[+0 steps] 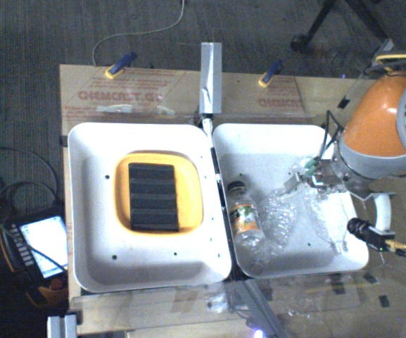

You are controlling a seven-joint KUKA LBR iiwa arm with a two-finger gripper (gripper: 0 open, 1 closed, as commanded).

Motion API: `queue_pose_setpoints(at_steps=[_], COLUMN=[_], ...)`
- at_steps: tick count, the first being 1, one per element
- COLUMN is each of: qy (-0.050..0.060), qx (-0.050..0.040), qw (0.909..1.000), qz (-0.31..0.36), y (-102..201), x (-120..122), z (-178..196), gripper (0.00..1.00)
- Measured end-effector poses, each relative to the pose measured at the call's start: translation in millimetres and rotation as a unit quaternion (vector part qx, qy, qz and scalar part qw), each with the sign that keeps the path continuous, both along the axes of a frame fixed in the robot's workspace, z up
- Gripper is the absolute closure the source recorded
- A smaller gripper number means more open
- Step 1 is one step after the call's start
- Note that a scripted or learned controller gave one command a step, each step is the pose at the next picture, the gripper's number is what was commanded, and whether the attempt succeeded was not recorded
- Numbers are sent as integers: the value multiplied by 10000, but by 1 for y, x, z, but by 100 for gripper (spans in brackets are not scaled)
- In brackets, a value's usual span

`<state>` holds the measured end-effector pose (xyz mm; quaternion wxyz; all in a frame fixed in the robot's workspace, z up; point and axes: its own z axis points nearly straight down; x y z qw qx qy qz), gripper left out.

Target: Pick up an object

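Two bins are being carried side by side on the counter [76, 90], presumably one as source and one as drop. A bottle [245, 220] is lying on its side in the right bin [259, 141], against the wall shared with the left bin [90, 146]. The arm [375, 129] is hanging over the right bin's far side, above crumpled clear plastic [287, 210]. Whether anything is being gripped by the hand [315, 174] cannot be told; it is being blurred by the plastic.

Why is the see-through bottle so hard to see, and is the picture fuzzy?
In the camera view, the clear plastic bottle and the crumpled clear plastic blend into the bright right white bin; the whole picture is soft and grainy; the dark floor is dim.
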<state>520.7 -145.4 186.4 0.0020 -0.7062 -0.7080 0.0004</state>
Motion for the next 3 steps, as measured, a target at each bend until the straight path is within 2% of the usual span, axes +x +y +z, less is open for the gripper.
queue_pose_setpoints(at_steps=[1,2,3], qy=[-107,-117,-14], qx=[-28,-11,-19], qw=[9993,9992,9977], qz=[368,380,677], y=[-45,-43,7], x=[20,21,87], z=[-92,-83,39], gripper=[0,100,100])
